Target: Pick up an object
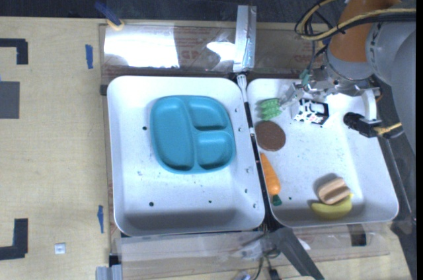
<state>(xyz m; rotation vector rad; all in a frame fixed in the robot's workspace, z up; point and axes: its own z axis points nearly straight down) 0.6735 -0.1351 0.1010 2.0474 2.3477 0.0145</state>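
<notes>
We are reaching in from the right edge with our grey arm (396,51), its orange band (353,24) showing at the upper right above the wrist. We are angling the wrist down and leftward, and our claw (309,95) is hanging low over the right bin's far end.

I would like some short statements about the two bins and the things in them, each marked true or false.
1. The blue tray lies in the left bin. True.
2. The carrot lies in the left bin. False: it lies in the right bin, along its left wall.
3. The banana touches the bun. True.
4. The brown disc sits on the tray. False: it lies in the right bin, below the green item.
5. The pincer is over the left bin. False: it is over the right bin.
</notes>
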